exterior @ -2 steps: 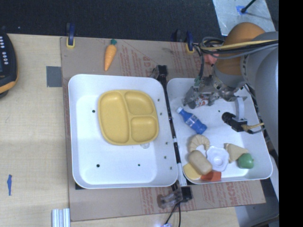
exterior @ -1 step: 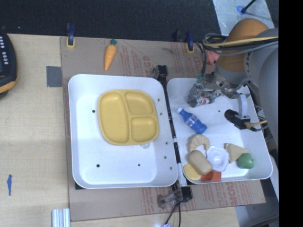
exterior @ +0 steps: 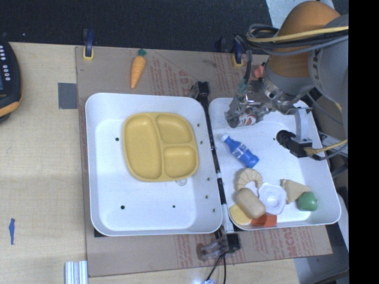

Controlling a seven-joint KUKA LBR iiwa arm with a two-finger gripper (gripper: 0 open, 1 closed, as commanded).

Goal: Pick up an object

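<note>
The end effector (exterior: 243,114) hangs low over the far left corner of the right bin (exterior: 324,176), its metal parts bunched around a small red-and-white object (exterior: 250,120); whether its grip is apart, together or clamped cannot be told, and contact with that object is unclear. The object is mostly hidden, so its shape is hard to make out. Just nearer lies a blue bottle (exterior: 240,151) with a white cap, tilted, apart from the end effector. At the bin's near end a croissant (exterior: 247,177), a bread roll (exterior: 250,203), a white cup (exterior: 272,197) and a green ball (exterior: 307,202) crowd together. The left bin (exterior: 106,188) holds 1 yellow plate (exterior: 160,146) with 3 compartments. A toy carrot (exterior: 137,69) lies on the worktop (exterior: 41,176) beyond it.
</note>
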